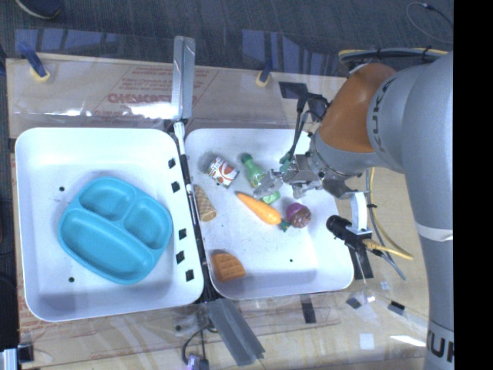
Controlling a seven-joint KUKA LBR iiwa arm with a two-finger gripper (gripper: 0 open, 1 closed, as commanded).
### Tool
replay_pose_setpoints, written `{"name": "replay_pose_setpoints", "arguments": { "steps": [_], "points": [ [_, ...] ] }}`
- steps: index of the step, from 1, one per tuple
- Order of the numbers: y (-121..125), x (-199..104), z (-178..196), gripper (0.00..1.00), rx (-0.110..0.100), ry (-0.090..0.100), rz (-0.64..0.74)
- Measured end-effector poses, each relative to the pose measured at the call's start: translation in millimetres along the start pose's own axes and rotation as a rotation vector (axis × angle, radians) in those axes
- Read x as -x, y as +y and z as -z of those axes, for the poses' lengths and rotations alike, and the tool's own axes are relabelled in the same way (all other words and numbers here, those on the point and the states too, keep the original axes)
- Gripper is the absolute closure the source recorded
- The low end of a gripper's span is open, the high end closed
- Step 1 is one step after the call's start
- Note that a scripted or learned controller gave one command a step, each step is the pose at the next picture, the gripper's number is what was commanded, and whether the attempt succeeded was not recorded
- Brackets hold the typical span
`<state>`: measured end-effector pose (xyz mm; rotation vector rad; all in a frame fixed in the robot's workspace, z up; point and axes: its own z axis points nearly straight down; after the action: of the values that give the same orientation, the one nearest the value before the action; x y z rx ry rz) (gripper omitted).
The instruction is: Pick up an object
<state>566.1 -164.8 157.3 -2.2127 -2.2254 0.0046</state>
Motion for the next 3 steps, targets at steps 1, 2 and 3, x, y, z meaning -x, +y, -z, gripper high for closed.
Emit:
{"name": "replay_pose_setpoints", "arguments": {
  "steps": [1, 2, 3],
  "points": [
    [74, -34, -44, 0.0, 0.03, -0.011, -0.005],
    [-18, -36, -66, 0.0, 0.0, 0.001, 0.001],
    [-18, -36, -56, 1.0, -0.002, 0.0, 0.005]
  ]
}}
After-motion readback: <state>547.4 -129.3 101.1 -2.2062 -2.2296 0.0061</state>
